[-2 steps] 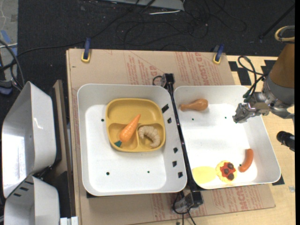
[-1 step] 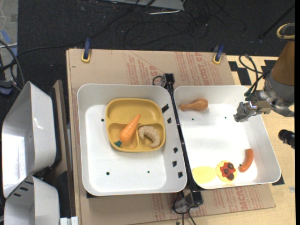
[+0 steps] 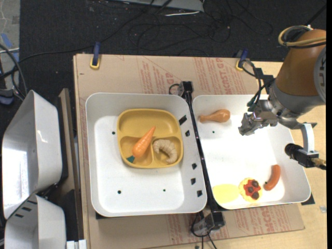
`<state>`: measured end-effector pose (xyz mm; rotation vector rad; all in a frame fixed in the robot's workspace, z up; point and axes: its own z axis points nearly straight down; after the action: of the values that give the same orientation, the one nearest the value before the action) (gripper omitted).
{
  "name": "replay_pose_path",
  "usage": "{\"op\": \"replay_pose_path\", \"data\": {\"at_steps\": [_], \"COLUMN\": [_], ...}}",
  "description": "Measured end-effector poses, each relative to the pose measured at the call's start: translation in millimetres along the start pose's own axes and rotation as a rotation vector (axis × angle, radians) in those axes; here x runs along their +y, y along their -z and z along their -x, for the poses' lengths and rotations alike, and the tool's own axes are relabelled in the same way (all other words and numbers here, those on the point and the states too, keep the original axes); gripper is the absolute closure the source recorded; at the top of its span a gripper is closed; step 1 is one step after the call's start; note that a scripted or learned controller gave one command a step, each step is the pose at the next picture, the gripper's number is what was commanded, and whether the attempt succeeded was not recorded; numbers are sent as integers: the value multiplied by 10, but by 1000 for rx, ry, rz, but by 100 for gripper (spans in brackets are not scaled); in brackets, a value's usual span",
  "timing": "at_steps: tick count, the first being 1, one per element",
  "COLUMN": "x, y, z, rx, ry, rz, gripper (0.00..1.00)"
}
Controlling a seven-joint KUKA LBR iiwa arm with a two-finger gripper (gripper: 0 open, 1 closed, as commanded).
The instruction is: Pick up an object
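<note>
The claw [image 3: 248, 126] hangs over the right bin [image 3: 298, 191], the chicken drumstick [image 3: 216, 116] at its nine o'clock; its opening probably can't be told.

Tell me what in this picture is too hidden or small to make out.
- Pincer: too small and dark to make out; nothing shows between its tips.
- Arm: cut off by the right edge.
- Carrot: its green end is hard to make out on the plate.
- Round toy: toppings too small to name.
</note>
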<state>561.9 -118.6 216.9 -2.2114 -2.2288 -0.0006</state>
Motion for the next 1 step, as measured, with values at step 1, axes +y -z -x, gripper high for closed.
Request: {"op": "replay_pose_path", "data": {"at_steps": [1], "x": [-13], "y": [73], "z": [-607], "rx": [1], "ry": [2], "rz": [1], "gripper": [100]}}
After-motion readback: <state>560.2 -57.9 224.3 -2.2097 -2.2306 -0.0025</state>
